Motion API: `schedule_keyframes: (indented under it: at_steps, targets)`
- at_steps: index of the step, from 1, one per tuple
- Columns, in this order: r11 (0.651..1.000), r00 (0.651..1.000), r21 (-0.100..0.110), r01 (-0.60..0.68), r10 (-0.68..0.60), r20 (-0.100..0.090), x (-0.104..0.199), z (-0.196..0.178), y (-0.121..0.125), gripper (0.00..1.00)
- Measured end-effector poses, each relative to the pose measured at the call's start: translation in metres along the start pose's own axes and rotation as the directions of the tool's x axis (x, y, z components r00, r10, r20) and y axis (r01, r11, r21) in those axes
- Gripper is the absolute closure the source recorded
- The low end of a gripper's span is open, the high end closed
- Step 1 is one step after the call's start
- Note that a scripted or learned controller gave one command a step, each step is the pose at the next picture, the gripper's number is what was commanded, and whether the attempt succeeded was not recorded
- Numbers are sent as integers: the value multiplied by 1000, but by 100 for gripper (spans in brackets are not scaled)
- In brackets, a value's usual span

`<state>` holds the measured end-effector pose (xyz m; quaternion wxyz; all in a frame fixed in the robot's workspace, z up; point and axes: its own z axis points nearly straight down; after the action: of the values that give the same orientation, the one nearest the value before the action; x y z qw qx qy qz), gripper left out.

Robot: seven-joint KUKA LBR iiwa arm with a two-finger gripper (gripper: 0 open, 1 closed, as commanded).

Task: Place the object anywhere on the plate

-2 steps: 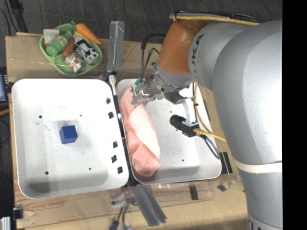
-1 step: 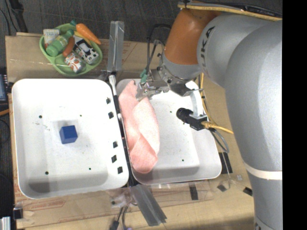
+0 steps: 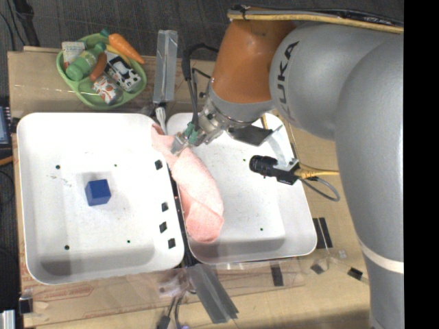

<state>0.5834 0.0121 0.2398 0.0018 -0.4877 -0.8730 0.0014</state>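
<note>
One small blue cube (image 3: 98,191) sits alone on the floor of the left shallow white bin (image 3: 41,139), well apart from my two-finger gripper (image 3: 190,139). My gripper hangs over the top-left corner of the right white bin (image 3: 291,235), at the upper end of one pink folded cloth (image 3: 195,194) draped along the divide between the two bins; can't tell how it stands. One green bowl of toy food (image 3: 99,70) sits beyond the left bin.
</note>
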Motion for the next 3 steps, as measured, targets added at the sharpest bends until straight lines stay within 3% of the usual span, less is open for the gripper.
schedule_keyframes:
  at_steps: [1,2,3]
  targets:
    - [918,918,1,396,-396,0,57,13,6,100]
    - [688,688,1,725,-725,0,99,17,7,100]
    - [521,521,1,854,-854,3,116,9,9,100]
